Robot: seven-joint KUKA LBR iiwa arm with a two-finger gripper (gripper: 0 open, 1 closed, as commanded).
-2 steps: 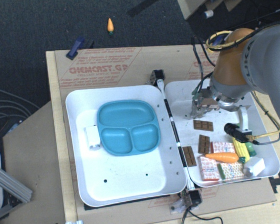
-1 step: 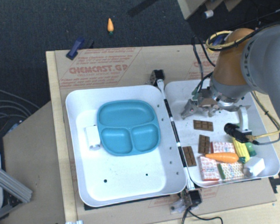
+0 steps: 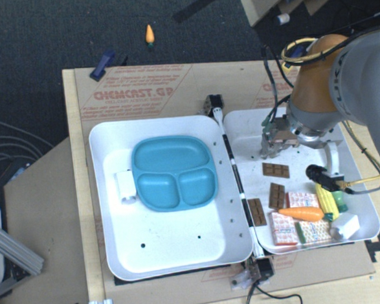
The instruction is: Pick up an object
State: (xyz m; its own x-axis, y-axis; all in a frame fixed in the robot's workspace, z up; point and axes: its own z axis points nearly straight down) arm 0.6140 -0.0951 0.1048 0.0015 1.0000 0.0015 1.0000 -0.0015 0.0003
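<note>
Red print runs across the brown protective sheet (image 3: 166,85) that covers the bench, in the upper middle of the frame just above the left bin. The large line reads "CHEMCAST GP", with the last letters partly unclear. Smaller red lines above and below it are too fine to read. More red print of the same kind shows at the upper right, beside the arm, cut off and unreadable.

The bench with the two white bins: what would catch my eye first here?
Probably the blue divided plate in the left bin. Next, the right bin's near corner, where an orange toy carrot lies amid chocolate bars and small boxes. Above them the grey arm's gripper hangs over that bin.
</note>
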